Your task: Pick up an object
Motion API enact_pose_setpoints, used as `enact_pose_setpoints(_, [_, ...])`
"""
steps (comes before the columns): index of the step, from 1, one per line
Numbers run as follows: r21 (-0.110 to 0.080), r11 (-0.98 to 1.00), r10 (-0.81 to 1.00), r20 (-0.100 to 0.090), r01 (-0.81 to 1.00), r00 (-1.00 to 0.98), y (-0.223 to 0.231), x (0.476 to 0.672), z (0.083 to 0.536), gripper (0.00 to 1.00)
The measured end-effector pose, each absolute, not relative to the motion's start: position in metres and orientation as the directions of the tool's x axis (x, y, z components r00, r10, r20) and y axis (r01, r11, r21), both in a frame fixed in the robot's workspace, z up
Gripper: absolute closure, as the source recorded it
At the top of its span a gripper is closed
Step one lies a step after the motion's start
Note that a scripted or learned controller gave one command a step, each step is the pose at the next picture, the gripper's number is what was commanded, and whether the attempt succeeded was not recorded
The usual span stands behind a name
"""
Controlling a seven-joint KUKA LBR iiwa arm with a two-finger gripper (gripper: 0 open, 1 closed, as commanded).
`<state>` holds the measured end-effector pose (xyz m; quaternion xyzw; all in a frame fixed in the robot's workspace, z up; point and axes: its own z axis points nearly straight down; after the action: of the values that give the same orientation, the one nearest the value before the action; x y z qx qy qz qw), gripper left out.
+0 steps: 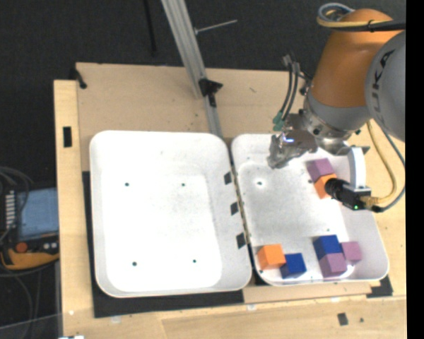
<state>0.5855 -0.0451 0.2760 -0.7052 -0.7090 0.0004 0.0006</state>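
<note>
Hovering at eleven o'clock in the right bin [268, 210], the gripper [281, 154] has a grip state that cannot be told; a purple block [319, 168] sits just beside it at four o'clock.

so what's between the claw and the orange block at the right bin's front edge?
Nothing: in the camera view, bare white bin floor runs from the claw to the orange block. The blue block sits beside the orange one, off that line.

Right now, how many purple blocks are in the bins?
3, all in the right bin: one purple block by the arm, two more in the near corner. Others may hide under the arm.
</note>
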Motion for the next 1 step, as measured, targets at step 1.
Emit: enact_pose_setpoints(1, [-0.002, 0.005, 1.0, 0.0, 1.0, -0.005, -0.0012, 0.5869, 0.2579, 1.0])
